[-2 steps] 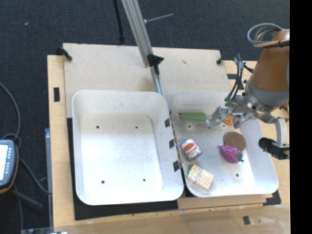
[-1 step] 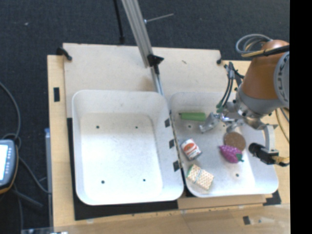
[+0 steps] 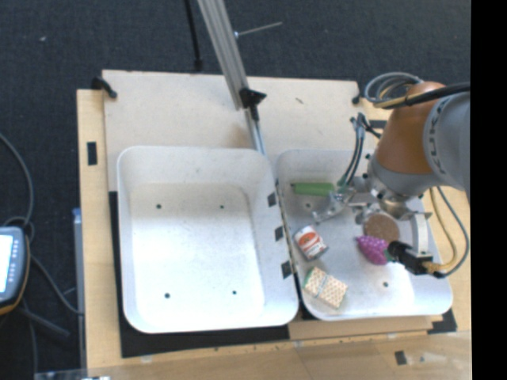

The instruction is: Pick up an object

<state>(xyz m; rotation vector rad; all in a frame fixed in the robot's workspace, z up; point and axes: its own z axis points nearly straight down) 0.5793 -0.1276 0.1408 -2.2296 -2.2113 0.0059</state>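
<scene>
The right bin [image 3: 428,295] holds several small objects. A green stick-like piece [image 3: 311,188] lies near its far left. A red and white can [image 3: 310,242] sits by the left wall, and a patterned box [image 3: 325,287] lies at the front left. A purple lumpy toy [image 3: 371,248] and a brown round disc [image 3: 382,228] lie just below the arm's wrist. A small metallic piece [image 3: 331,206] lies beside the green piece. My gripper [image 3: 380,212] hangs over the bin's middle right, above the disc and the purple toy, with its tip hidden under the orange-banded wrist [image 3: 405,145].
The left bin [image 3: 127,212] stands beside the right one, their walls touching. A slanted metal pole [image 3: 226,46] crosses the bench's back edge. Cables [image 3: 444,244] loop off the arm over the right bin's right rim. A black part [image 3: 402,255] sticks out near the purple toy.
</scene>
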